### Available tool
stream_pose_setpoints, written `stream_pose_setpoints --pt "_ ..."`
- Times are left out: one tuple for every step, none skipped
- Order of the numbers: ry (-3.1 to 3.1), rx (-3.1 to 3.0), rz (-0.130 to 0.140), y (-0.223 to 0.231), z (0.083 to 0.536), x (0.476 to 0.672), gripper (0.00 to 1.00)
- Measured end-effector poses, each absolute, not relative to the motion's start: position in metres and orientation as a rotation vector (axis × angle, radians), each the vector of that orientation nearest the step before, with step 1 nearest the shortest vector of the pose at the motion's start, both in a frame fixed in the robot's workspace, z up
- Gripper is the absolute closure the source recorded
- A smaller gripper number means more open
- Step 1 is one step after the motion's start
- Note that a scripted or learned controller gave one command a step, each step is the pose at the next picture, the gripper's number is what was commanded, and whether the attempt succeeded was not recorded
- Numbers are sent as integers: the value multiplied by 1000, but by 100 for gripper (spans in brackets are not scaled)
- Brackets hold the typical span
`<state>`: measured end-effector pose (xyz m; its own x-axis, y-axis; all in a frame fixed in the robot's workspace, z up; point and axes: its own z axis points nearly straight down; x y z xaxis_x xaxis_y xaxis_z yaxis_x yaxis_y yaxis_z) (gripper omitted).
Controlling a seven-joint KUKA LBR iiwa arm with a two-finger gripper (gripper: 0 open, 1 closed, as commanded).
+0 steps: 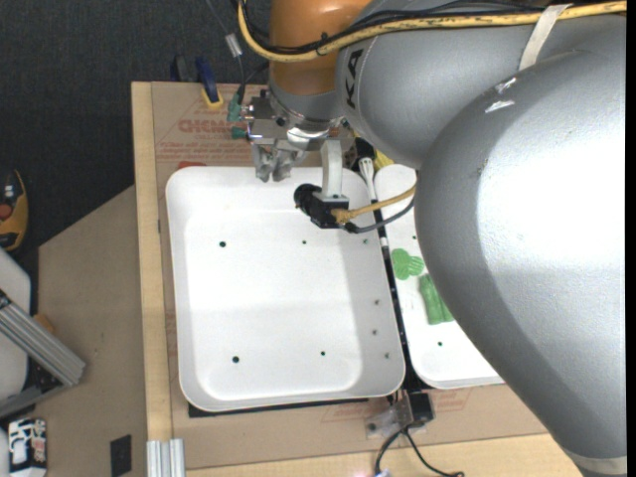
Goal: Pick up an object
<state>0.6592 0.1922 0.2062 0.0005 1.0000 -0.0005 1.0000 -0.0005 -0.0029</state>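
My gripper [273,172] hangs over the back of the left bin [199,266], fingers a little apart and holding nothing, so next I must reach the green thing [422,286] in the right bin [447,366].

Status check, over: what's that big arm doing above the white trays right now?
Gripper at far edge of left tray, nothing seen between its fingers. Green objects lie in right tray, untouched. Arm's bulk covers most of that tray.

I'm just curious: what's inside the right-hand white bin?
Green objects lie near the left wall of the right bin. The grey arm covers most of that bin, hiding the rest.
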Motion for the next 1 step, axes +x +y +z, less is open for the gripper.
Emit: stream_pose_setpoints --pt "-2216 -2222 9 167 173 642 100"
